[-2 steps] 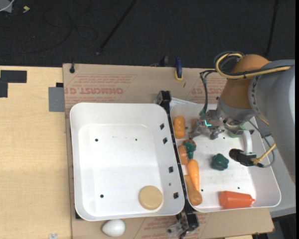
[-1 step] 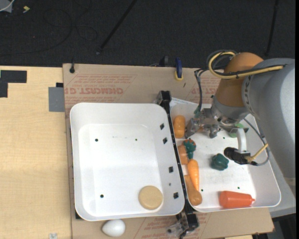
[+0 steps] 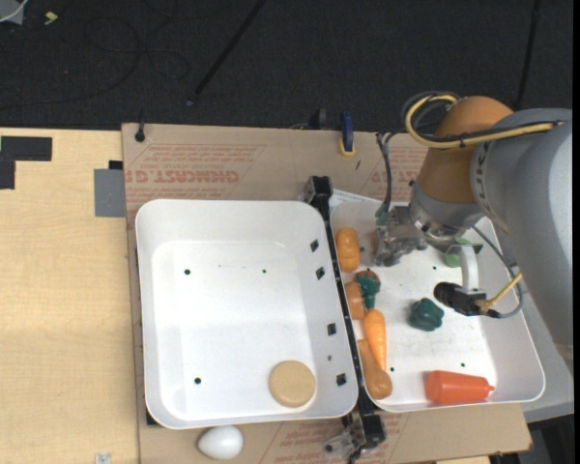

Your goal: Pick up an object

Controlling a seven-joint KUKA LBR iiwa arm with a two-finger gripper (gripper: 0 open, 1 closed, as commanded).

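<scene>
My gripper (image 3: pixel 391 247) hangs low over the back of the right bin (image 3: pixel 517 375), just right of an orange piece (image 3: pixel 347 247) that lies against the bin's left wall. Nothing shows as held. Down that wall lie a teal-topped piece (image 3: pixel 368 283), a carrot (image 3: pixel 374 336) and another orange piece (image 3: pixel 378 382). A dark green lump (image 3: pixel 425 314) sits mid-bin, and an orange-red cone (image 3: pixel 456 387) lies near the front edge. A small green thing (image 3: pixel 453 256) peeks out beside the wrist.
The left bin (image 3: pixel 164 259) holds a tan round disc (image 3: pixel 292 383) near its front right corner. A white egg shape (image 3: pixel 219 442) lies on the cardboard in front of that bin. The grey arm (image 3: pixel 532 191) covers the right bin's far right side.
</scene>
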